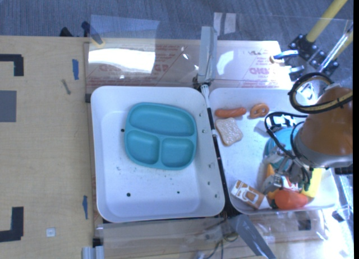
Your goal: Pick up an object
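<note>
The pincer [280,176] hangs low in the right bin [247,157], over a heap of toy food near its front corner; whether it is apart or together I cannot tell. The red-orange piece [290,199] beneath looks light, hard and smooth, likely slippery; best taken across its narrow middle; the arm [325,134] comes steeply down from the right.

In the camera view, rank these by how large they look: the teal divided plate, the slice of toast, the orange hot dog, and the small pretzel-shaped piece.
1. Teal divided plastic plate, by far the largest.
2. Tan slice of toast and orange hot dog: too close to rank; the toast is wider, the hot dog longer.
3. Small orange pretzel-shaped piece, the smallest.
</note>
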Motion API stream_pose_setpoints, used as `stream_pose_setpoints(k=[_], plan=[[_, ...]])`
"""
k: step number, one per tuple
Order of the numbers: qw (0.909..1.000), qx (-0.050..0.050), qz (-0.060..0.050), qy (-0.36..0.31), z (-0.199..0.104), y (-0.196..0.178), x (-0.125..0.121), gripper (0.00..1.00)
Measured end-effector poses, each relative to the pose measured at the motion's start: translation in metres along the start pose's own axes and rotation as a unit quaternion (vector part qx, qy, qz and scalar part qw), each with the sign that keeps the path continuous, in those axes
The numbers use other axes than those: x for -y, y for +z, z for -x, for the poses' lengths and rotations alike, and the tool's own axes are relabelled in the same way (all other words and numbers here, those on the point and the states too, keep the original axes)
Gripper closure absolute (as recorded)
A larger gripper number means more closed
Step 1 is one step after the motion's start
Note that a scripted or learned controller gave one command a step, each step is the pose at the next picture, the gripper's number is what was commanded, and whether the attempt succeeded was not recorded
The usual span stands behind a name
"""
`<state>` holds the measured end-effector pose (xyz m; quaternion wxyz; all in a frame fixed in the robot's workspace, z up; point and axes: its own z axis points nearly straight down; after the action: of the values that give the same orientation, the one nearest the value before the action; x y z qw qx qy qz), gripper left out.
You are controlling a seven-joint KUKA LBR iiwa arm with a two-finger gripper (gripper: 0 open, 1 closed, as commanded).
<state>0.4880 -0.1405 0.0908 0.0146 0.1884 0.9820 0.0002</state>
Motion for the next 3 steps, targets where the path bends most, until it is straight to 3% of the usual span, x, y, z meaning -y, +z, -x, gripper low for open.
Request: stream_pose_setpoints(k=[1, 2, 3], plan=[[0.9999, -0.007, -0.002, 0.015, 0.017, 0.001, -0.023, 0.00], [0.9979, -0.008, -0.001, 0.065, 0.070, 0.004, -0.035, 0.00], [0.9994, -0.009, -0.002, 0.034, 0.016, 0.002, 0.017, 0.00]])
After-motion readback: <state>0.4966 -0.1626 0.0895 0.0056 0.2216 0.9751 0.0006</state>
